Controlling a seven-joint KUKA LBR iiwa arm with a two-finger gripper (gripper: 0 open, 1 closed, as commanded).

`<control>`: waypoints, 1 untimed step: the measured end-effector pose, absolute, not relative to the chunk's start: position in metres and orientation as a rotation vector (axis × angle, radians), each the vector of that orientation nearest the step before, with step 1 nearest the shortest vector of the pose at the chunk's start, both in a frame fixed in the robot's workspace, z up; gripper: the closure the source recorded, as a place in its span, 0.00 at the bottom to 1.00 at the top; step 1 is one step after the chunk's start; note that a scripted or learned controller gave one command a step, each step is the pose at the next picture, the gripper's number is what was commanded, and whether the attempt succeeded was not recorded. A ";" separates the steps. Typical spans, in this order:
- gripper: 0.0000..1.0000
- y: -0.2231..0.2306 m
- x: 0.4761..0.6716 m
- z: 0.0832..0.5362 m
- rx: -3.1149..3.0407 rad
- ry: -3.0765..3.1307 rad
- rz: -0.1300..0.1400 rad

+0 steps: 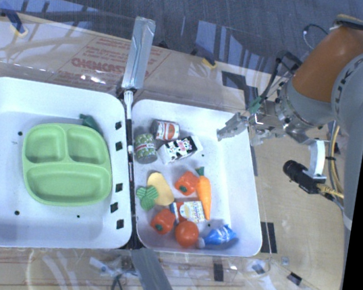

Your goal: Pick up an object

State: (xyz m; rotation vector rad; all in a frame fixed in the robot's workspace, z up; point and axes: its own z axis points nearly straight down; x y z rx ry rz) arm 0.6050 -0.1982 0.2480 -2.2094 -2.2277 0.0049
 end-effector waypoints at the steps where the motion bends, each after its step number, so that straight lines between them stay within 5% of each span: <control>1: 0.00 -0.201 0.543 0.125 -2.217 -2.240 -0.008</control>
